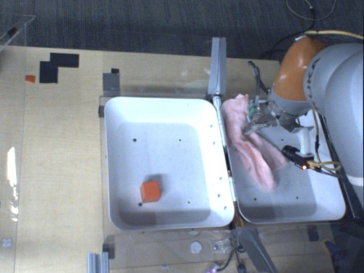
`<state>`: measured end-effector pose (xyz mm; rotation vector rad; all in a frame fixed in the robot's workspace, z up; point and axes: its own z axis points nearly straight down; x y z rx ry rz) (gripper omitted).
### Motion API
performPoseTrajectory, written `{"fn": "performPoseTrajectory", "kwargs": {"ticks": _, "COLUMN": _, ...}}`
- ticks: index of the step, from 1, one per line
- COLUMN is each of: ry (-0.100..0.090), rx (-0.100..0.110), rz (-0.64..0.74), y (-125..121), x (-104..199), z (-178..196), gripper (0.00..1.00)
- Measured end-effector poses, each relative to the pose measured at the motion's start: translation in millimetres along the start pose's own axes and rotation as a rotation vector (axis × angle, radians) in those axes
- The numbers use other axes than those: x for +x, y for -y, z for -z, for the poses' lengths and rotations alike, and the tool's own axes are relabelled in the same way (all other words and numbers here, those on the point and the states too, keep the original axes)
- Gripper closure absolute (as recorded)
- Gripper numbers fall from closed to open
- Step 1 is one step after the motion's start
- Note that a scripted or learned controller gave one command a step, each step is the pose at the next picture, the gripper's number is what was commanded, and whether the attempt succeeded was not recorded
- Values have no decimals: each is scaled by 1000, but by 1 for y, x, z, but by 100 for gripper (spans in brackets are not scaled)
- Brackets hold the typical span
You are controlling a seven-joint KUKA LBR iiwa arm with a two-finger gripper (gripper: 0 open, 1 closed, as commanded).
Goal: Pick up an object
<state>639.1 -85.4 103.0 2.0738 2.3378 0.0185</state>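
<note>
A pink cloth [250, 145] lies crumpled along the left side of the right bin [296, 206], running from the bin's far left corner toward its middle. My gripper [254, 118] reaches down from the right at the cloth's upper part and touches it there. An orange block [151, 191] sits alone on the floor of the left bin [170, 118], near its front left.
A metal divider rail [218, 67] stands between the two bins at the back. The grey arm with its orange band [298, 73] covers the right bin's far right corner. Cables [318, 164] hang over the right bin. Black and orange markers [54, 67] lie on the bench at far left.
</note>
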Motion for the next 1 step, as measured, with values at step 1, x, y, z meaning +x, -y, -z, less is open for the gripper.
{"fn": "performPoseTrajectory", "kwargs": {"ticks": 1, "ry": -3, "rx": 5, "rz": 510, "y": -37, "x": 25, "z": 84, "gripper": 100}}
